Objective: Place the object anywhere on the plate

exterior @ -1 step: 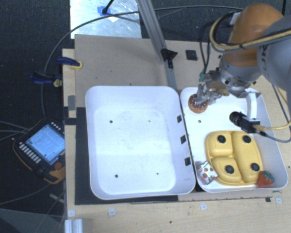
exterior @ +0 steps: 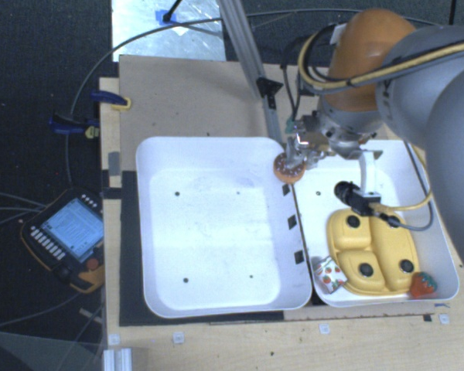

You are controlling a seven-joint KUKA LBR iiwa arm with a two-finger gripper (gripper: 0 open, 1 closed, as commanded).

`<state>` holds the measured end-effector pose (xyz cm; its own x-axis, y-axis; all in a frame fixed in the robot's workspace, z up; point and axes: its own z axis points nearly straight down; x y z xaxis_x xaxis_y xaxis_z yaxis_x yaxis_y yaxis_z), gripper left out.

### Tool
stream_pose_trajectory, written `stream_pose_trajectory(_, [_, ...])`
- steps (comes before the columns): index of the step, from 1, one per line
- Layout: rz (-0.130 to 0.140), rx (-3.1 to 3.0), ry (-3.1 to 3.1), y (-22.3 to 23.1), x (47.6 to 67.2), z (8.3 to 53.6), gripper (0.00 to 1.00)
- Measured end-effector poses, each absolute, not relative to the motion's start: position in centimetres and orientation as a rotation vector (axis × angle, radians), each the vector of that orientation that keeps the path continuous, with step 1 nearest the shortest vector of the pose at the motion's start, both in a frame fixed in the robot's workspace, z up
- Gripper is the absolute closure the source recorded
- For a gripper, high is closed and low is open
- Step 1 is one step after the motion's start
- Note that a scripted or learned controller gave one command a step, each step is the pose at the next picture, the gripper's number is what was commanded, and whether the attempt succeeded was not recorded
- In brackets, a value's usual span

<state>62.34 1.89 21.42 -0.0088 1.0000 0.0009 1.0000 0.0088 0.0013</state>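
Observation:
A small round brown object (exterior: pixel 288 169) with a pinkish, speckled face hangs over the rims where the two bins meet. My gripper (exterior: pixel 295 158) reaches down from the right onto its top edge, and its fingers look shut on it. The yellow plate (exterior: pixel 371 250), with several dark-dotted compartments, lies in the near part of the right bin (exterior: pixel 441 238), well below and to the right of the gripper. The arm's grey body and orange band cover the back of that bin.
The left bin (exterior: pixel 151 230) lies to the gripper's left. A small white and red patterned item (exterior: pixel 327 274) lies at the plate's near-left corner, and a red strawberry-like piece (exterior: pixel 424 284) at its near-right. A black fitting (exterior: pixel 354 195) with a yellow cable hangs just behind the plate.

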Motion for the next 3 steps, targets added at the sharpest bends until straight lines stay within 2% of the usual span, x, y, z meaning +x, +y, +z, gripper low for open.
stream_pose_trajectory(1, [0.005,2.21,2.233,6.9,61.4,22.5,1.0])
stream_pose_trajectory(2, [0.006,2.211,2.231,11.5,62.4,22.7,1.0])
stream_pose_trajectory(3, [0.004,2.215,2.227,11.3,62.4,22.7,0.0])
